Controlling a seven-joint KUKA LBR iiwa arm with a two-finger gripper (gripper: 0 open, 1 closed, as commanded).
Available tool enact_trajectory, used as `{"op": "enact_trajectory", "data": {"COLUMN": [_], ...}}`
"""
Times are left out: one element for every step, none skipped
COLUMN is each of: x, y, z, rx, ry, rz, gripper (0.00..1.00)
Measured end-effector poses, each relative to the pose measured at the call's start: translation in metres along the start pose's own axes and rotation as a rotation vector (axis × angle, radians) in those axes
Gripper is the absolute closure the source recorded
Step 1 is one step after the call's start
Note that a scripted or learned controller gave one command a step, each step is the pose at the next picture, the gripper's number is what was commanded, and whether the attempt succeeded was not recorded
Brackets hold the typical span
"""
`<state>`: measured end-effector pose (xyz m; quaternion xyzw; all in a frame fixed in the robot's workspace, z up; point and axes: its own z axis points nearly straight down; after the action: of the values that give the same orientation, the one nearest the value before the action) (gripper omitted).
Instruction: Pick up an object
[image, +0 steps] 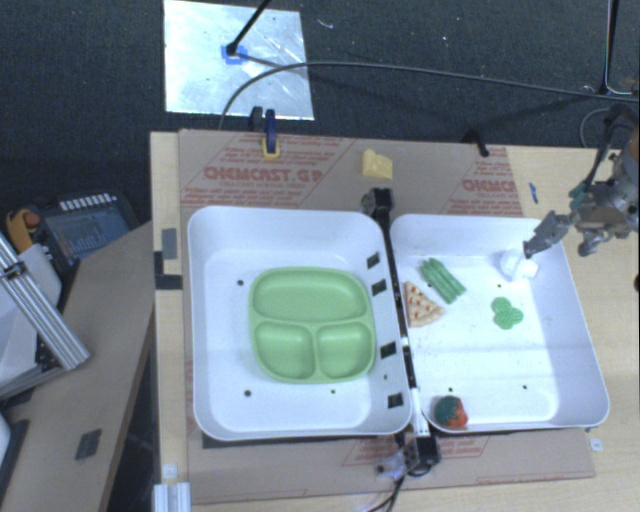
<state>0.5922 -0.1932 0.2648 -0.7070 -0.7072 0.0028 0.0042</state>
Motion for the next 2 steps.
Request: {"op": "enact_trajectory", "data": {"x": [0.001,-0.004], "y": [0.002,0.001], "z": [-0.007,0.055], "rx": [-0.012,-0.007], "ry": [-0.003,-0.002], "rz": [-0.003,-0.001], "gripper": [0.0,0.0]}}
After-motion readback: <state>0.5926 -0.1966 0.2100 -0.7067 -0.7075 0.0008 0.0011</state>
